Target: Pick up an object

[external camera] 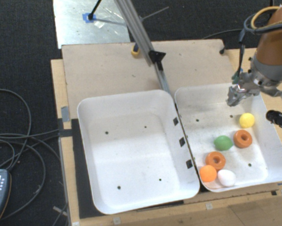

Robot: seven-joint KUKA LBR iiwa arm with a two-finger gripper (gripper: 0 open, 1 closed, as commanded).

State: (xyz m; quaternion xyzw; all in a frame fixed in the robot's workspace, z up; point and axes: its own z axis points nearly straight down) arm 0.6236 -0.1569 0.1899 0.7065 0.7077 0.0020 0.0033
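Your gripper (236, 96) hangs over the right bin's (208, 112) far end, just beyond the yellow ball (247, 120) — probably lining up on it. Jaws look slightly apart and hold nothing — though the view is poor.

Two bins side by side on bench (190, 60): left bin (103, 188), right bin (280, 163), walls touching along the middle. All objs in right bin, near-right part. Ball (247, 120) farthest back. Nearer: ring (242, 138) w/ rounded obj (223, 143) just left, touching. Nearer still, second ring (215, 159). Nearest the front wall: sphere (208, 173) at left, egg-like obj (226, 177) touching on its right. Gripper (235, 97) over right bin's far part, behind the ball.
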